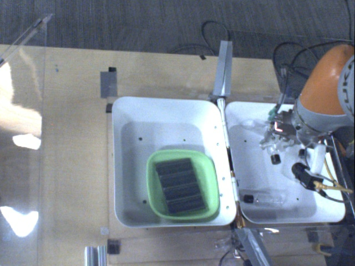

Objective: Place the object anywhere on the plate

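A light green plate with a raised rim lies in the left bin, towards its front. A dark ridged block rests flat on the plate, slightly skewed. In the right bin a clear bottle-like thing with a black cap lies on its side near the front wall. My gripper hangs over the back half of the right bin, under the orange-banded wrist, well apart from the plate and above the clear thing.
A grey metal bar stands behind the seam between the two bins. Cables trail from the arm along the right bin's right side. The wooden bench spreads to the left.
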